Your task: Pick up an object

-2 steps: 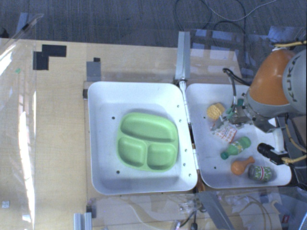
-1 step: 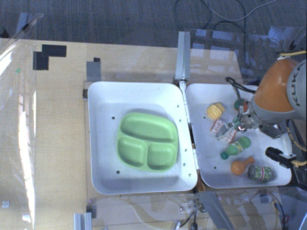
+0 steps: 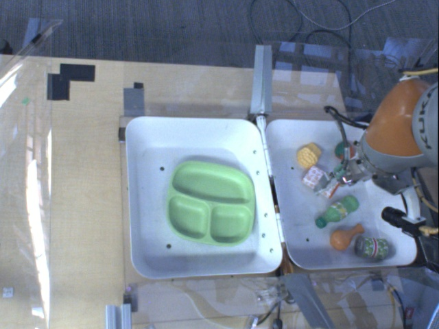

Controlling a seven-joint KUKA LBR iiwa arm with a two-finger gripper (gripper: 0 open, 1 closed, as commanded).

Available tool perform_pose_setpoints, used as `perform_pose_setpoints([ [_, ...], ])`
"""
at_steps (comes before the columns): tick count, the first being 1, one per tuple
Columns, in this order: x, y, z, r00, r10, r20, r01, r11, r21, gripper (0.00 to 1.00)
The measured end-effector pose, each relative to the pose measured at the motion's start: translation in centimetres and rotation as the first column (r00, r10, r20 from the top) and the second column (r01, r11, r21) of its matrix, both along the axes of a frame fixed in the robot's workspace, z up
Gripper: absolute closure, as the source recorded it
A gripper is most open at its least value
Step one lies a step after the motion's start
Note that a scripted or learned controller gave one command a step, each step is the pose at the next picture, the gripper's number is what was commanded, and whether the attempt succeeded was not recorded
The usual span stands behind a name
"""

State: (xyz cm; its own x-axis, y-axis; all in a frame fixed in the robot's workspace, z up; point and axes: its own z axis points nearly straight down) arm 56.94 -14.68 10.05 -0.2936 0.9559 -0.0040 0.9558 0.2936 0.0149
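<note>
The right bin (image 3: 295, 242) holds a yellow corn-like piece (image 3: 309, 155), a small white and pink block (image 3: 313, 177), a green bottle (image 3: 337, 211), an orange pear-shaped toy (image 3: 346, 236) and a dark patterned can (image 3: 372, 247). My gripper (image 3: 341, 175) hangs low over the bin's middle, just right of the white block and above the green bottle. Its tip is a tangle of small parts, and nothing is plainly held between them. The grey arm with its orange band (image 3: 401, 122) comes in from the right.
The left bin (image 3: 144, 184) holds a green tray with three compartments (image 3: 210, 201). A metal divider post (image 3: 261, 81) stands between the bins at the back. Cables (image 3: 309, 19) lie on the floor behind the bench. Bare wooden bench top (image 3: 68, 204) spreads to the left.
</note>
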Motion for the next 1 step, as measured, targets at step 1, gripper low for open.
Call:
perform_pose_setpoints([
  [1, 0.34, 7.27, 15.63, 1.0, 0.022, -0.006, -0.022, 1.0, -0.001, 1.0],
])
